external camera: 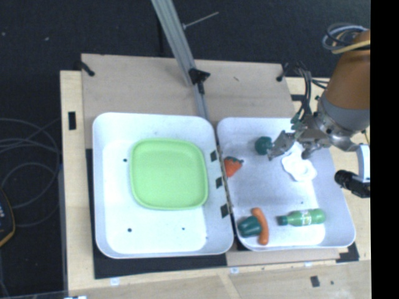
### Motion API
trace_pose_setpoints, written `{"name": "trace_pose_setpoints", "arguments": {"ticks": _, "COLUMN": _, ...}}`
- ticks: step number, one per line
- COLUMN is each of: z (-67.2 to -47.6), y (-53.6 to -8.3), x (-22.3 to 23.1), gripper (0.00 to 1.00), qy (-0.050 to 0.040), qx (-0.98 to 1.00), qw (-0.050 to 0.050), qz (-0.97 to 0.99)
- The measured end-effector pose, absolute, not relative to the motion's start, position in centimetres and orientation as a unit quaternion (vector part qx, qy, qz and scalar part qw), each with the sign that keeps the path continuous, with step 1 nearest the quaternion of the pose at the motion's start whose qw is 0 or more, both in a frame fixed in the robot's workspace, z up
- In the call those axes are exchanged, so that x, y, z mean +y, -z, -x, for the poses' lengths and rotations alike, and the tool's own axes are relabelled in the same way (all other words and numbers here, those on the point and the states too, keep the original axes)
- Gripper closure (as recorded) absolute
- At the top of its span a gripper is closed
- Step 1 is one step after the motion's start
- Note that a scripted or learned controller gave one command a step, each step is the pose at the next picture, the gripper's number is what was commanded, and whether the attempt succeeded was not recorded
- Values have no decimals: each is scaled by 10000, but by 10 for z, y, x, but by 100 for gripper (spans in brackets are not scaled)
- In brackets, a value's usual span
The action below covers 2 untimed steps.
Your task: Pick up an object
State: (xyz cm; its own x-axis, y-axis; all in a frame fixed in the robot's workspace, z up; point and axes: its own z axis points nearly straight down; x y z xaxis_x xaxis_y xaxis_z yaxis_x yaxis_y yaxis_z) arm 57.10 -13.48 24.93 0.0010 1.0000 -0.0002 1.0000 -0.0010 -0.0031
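Left bin: holds one light green square plate, lying flat near its middle.
Right bin: a small orange-red piece by the left wall; a dark green round object further back; an orange carrot-like piece touching a dark green lump at the front; a green bottle on its side; a white crumpled object.
Gripper: over the right bin's back part — between the round green object and the white one; fingers spread apart, nothing between them.
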Motion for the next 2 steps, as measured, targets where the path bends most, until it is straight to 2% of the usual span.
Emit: {"name": "trace_pose_setpoints", "arguments": {"ticks": 2, "z": -564, "y": -150, "x": -118, "gripper": 0, "qy": -12, "qx": -7068, "qw": 14, "qz": 7074}}
